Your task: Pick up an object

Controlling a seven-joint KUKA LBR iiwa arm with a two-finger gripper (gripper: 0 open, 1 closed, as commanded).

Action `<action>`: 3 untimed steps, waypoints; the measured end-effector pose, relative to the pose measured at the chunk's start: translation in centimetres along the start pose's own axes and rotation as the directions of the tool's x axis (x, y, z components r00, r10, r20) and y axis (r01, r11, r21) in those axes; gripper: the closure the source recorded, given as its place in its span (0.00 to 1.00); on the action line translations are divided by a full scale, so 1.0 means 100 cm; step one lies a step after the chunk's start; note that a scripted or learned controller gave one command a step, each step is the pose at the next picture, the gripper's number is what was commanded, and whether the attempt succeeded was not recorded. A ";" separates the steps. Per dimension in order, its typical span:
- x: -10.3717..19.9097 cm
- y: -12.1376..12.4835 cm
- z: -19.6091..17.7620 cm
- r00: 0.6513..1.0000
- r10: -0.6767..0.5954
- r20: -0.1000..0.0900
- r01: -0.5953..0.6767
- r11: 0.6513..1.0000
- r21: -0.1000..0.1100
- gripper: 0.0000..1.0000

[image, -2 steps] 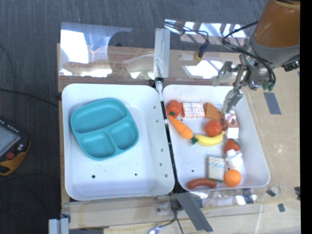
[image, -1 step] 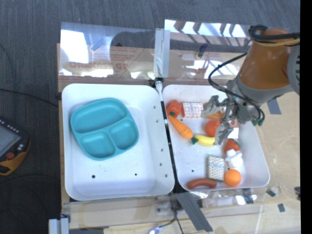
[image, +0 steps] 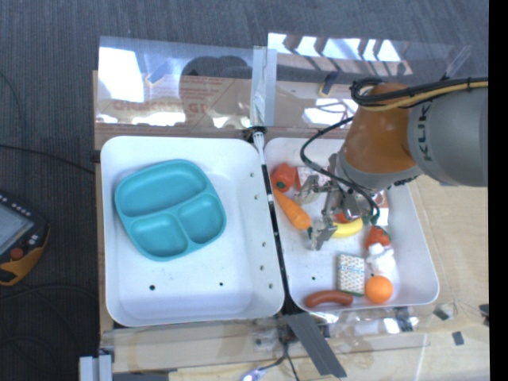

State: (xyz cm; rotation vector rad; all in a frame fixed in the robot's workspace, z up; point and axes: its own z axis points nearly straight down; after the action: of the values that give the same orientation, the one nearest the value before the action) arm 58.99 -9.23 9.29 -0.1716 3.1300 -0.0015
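My gripper (image: 318, 211) hangs low over the middle of the right bin (image: 425, 280), below the orange wrist band. Its two metal fingers (image: 321, 234) stand apart, so it is open, and nothing sits between them. An orange carrot (image: 292, 207) lies just left of the fingers, close to the bin's left wall. A yellow banana-like piece (image: 348, 229) lies just right of them, partly under the wrist. A red-orange item (image: 282, 177) rests at the bin's upper left.
At the right bin's front lie a red sausage (image: 329, 298), a checkered packet (image: 350, 272), an orange ball (image: 379, 289) and a red and white item (image: 379, 243). The left bin (image: 238, 292) holds a teal divided plate (image: 169, 209). Clear panels (image: 182, 86) stand behind both bins.
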 end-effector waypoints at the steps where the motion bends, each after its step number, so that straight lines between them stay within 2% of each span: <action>1: -0.037 -0.044 0.003 0.999 0.033 0.007 -0.033 0.999 0.001 0.00; 2: 0.030 -0.033 0.002 0.996 0.088 0.006 -0.088 0.996 0.000 0.00; 3: -0.015 -0.003 0.002 0.994 0.105 0.011 -0.105 0.994 0.002 0.00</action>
State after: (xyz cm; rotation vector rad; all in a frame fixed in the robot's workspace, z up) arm 60.49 -9.34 9.13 -0.0071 3.1241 -0.0040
